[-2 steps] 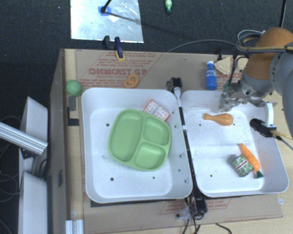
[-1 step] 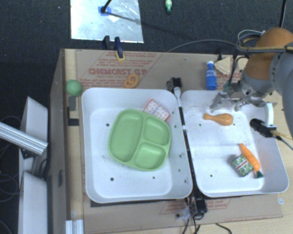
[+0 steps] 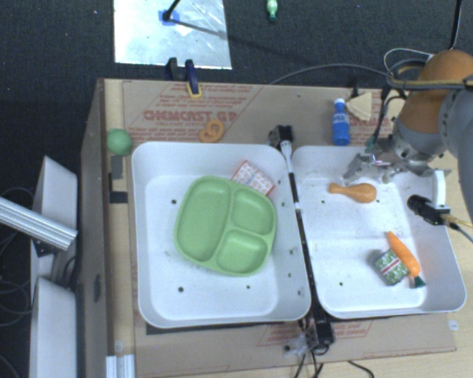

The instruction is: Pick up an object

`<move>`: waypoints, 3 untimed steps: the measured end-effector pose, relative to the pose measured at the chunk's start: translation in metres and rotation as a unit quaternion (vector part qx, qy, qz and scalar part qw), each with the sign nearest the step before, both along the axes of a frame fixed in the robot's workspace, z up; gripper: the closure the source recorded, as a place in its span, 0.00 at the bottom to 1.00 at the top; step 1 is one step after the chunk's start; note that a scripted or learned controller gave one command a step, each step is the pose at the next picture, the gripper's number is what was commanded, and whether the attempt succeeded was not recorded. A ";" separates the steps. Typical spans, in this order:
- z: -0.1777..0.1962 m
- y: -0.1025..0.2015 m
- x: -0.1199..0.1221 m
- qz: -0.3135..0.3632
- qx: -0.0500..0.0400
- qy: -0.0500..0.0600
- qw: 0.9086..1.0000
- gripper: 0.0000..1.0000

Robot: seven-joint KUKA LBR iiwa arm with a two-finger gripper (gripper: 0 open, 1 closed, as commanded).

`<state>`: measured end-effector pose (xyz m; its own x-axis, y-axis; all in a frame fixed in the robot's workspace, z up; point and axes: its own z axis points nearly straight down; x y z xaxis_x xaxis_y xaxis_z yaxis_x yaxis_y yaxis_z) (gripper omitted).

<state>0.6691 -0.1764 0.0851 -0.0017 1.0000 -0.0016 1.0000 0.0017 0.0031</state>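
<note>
Two shallow white plastic bins sit side by side on a brown bench. The left bin (image 3: 154, 290) fills the middle of the picture. The right bin (image 3: 441, 290) sits at the right side.

In the left bin lies a big light green plastic plate with three sections (image 3: 225, 225). It lies flat near the middle of the bin. Just beside its upper right edge is a small red and white packet (image 3: 253, 177), touching the plate or very close to it.

In the right bin, near the top, lies a small tan toy shaped like a chicken leg (image 3: 353, 190). Lower down, near the right wall, lies a small orange toy carrot (image 3: 403, 254). A little green and white box (image 3: 389, 266) lies right next to the carrot, on its left side.

The grey robot arm with an orange band (image 3: 449, 101) comes in from the upper right of the picture. Its metal gripper (image 3: 370, 166) hangs over the top part of the right bin, just above the chicken leg toy in the picture. I cannot tell if the jaws are apart or together.

A blue bottle with a white cap (image 3: 341, 121) stands on the bench behind the right bin. A small green ball (image 3: 119, 141) rests at the upper left corner of the left bin.
</note>
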 end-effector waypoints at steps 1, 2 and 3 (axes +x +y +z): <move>0.000 0.008 0.000 0.001 0.000 0.000 1.000 0.00; 0.000 0.014 0.000 0.001 0.000 0.000 1.000 0.00; 0.000 0.022 0.000 0.001 0.000 0.001 1.000 0.00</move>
<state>0.6691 -0.1546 0.0849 -0.0046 1.0000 -0.0011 1.0000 0.0046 0.0018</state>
